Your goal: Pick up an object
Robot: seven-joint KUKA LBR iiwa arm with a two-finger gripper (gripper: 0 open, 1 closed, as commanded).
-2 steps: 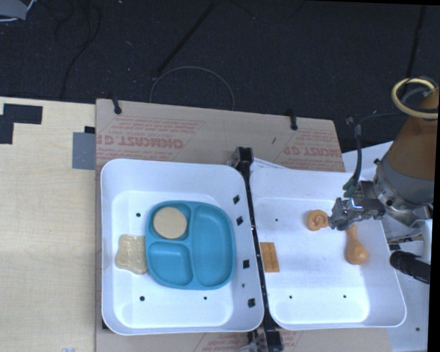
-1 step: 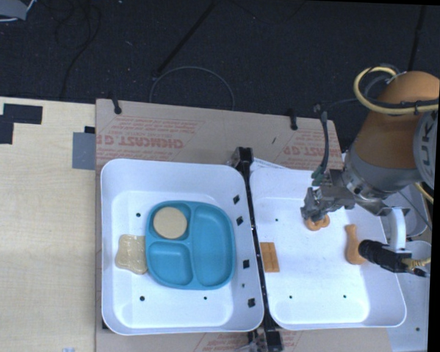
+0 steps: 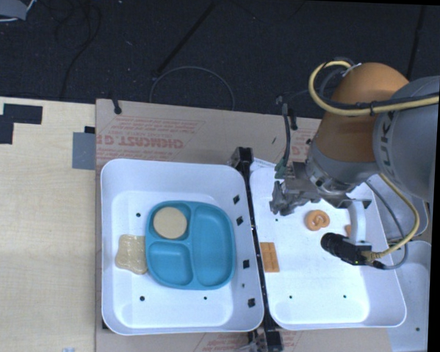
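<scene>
Starting nearest you, at the lower edge of the view, you see the front rims of two shallow white bins side by side on the worktop (image 3: 34,221). The left bin (image 3: 117,306) holds a blue divided plate (image 3: 198,251) with a round tan disc (image 3: 170,222) sitting in its upper-left compartment. A pale, lumpy yellowish piece (image 3: 131,254) lies just beside the plate's left edge, touching or nearly touching it.

In the right bin (image 3: 331,306) you find a small orange rectangular card (image 3: 269,256) lying flat close to the divider between the bins. Farther back and to the right rests a small orange ring-shaped object (image 3: 318,221), on the bin floor. A black cylindrical part (image 3: 343,247) on a cable hangs near it, to the lower right.

Beyond that, the jaws (image 3: 283,203) hang over the back-left part of the right bin, left of the ring and apart from it. You cannot tell from this angle whether they are apart or together. Behind them rises the grey arm (image 3: 409,137) with its orange band (image 3: 368,87).
</scene>
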